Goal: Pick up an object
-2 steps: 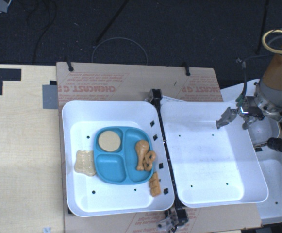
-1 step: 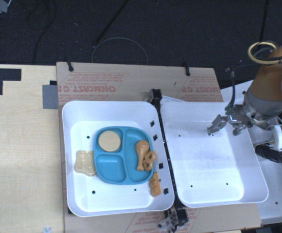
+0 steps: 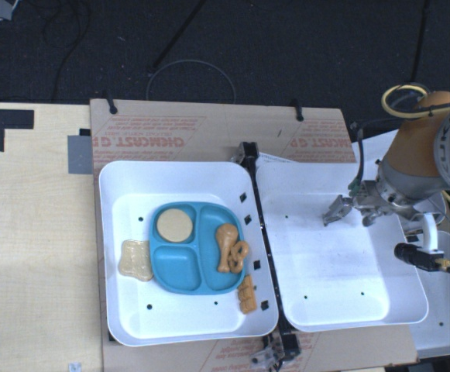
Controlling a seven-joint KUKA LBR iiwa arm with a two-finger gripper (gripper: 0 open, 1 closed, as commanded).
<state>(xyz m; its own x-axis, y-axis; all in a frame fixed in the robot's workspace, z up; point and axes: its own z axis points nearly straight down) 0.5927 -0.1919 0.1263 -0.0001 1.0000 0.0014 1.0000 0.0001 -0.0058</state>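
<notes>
Hovering gripper [image 3: 354,210] well apart from pretzel [image 3: 231,248].

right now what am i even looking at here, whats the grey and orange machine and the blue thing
It is one picture, taken by a camera fixed above a bench and looking down at a slant. The grey and orange machine on the right is a robot arm; its two-finger gripper hangs over the right white bin, holding nothing. The left white bin holds a blue divided plastic tray carrying a round tan disc and a brown pretzel-like piece. A pale flat piece lies beside the tray, a small brown piece below it.
</notes>
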